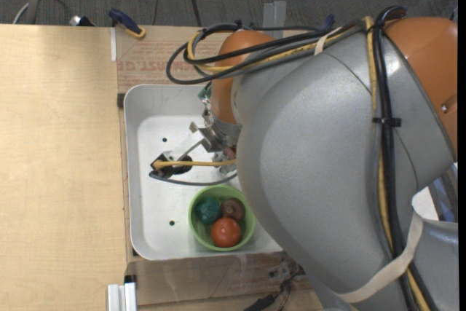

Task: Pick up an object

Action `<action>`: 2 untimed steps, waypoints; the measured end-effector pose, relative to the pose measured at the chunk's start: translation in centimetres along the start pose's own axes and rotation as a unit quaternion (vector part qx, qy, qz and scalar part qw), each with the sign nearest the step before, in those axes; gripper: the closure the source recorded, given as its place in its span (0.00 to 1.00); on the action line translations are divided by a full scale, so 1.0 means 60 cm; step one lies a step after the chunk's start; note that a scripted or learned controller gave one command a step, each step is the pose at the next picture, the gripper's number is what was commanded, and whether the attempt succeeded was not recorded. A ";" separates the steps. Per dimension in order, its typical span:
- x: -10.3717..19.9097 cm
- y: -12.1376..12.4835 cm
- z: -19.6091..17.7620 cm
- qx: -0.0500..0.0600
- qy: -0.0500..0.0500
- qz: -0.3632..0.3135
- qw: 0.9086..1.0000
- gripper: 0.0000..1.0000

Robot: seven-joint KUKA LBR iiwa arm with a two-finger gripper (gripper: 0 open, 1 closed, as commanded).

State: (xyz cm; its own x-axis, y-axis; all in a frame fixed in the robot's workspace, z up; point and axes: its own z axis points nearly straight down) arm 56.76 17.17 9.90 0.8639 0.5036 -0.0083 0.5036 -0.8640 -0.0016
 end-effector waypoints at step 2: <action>-0.062 -0.031 0.014 -0.001 0.002 -0.316 0.949 1.00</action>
State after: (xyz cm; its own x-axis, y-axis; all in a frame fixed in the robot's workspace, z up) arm 52.62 16.92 9.07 0.3903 0.9207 -0.0029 0.9207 -0.3903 -0.0030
